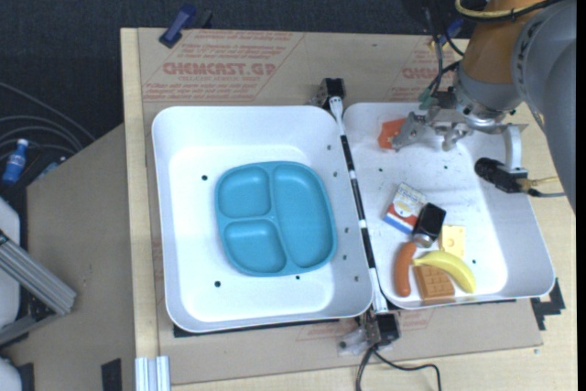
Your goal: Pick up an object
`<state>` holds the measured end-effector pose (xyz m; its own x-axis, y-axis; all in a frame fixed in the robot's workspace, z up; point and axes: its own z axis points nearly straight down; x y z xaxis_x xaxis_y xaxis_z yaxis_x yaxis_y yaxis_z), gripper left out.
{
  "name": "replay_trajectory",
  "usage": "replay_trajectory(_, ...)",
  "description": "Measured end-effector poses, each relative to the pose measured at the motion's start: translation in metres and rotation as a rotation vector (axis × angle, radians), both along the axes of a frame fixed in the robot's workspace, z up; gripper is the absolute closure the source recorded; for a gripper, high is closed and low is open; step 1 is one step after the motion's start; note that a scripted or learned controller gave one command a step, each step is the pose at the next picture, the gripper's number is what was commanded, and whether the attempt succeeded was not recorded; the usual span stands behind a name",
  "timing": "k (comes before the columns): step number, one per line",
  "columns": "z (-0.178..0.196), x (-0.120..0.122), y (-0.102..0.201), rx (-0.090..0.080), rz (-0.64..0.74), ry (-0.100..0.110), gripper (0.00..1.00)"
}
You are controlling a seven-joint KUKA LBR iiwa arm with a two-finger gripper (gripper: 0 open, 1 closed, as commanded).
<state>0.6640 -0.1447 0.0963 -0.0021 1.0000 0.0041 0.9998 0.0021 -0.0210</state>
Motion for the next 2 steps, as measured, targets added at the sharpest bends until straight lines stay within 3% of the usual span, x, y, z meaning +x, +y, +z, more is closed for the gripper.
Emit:
replay_trajectory(1,-0.0101,-0.0001,0.0347,-0.005,-0.001,-0.003,0.0)
replay_trajectory(2,-0.0005,-0.0007,0.0369,0.001,-0.001,0.003,1.0)
